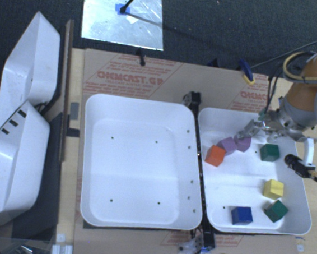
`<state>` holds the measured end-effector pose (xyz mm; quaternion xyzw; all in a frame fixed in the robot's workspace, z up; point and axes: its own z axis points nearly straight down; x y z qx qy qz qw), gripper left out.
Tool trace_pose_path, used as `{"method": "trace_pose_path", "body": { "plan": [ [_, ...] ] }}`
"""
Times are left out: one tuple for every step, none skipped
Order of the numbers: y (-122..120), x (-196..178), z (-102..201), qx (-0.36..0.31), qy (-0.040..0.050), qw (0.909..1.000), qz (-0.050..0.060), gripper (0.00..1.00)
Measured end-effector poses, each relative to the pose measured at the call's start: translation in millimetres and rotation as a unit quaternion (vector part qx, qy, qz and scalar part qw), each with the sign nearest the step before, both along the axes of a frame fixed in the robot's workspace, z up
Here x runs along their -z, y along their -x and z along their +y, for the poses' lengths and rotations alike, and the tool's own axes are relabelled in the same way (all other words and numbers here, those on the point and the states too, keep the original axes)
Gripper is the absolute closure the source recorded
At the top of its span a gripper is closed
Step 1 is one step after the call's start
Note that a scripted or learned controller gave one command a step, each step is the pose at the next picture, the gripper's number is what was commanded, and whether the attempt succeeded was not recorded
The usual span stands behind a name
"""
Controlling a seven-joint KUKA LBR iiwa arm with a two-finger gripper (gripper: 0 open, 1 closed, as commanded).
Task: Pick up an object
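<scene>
— Seven blocks counted in the right bin (300, 223). Please confirm positions.

— Confirmed. An orange block (215, 155) lies nearest the wall shared with the left bin (132, 217). Two purple blocks follow toward the far right: the first purple block (227, 145) is just beside the orange one, and the second purple block (242, 142) touches or nearly touches the first. An upper green block (269, 153) sits apart, further right. Along the near side are a yellow block (273, 189), a lower green block (276, 210) just below it, and a blue block (241, 215) to that one's left.

— Position of the arm?

— The arm (311, 89) enters from the right, its orange band above the far right corner of the right bin. The gripper (249, 130) is inside that bin, at its far side, directly over the second purple block and between it and the upper green block.

— State of the gripper: released, clenched, or grasping?

— Cannot tell. The tip is small and blurred against the white floor. No block can be seen held in it. Whether it touches the second purple block also cannot be determined.

— Are all blocks at rest?

— All seven lie on the bin floor.
</scene>
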<state>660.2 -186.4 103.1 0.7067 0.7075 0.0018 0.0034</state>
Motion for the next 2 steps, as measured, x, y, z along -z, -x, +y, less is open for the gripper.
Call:
{"method": "trace_pose_path", "body": {
  "plan": [
    [11.6,2.8,13.0,0.000,-0.0005,1.0000,-0.002,0.00],
    [22.0,-33.3,54.2,-0.029,-0.0010,0.9996,0.002,0.00]
  ]
}}
